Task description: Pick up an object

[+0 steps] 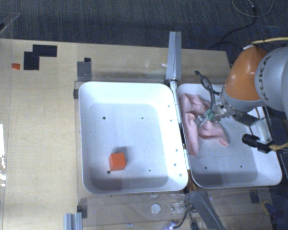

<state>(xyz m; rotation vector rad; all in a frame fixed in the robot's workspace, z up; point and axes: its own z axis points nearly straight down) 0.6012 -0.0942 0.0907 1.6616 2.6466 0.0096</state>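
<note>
A pink cloth (198, 123) lies crumpled along the left side of the right bin (240, 171). My gripper (207, 117) hangs right over the cloth's middle, at or just above its folds, with the orange-banded wrist (245, 80) up and to its right. An orange block (117, 161) rests near the front left of the left bin (91, 128), far from the gripper.
A metal divider post (173, 56) stands at the back between the two bins. Black cables (257, 143) and the arm's body crowd the right bin's right side. Black and orange markers (36, 56) sit on the bench at far left.
</note>
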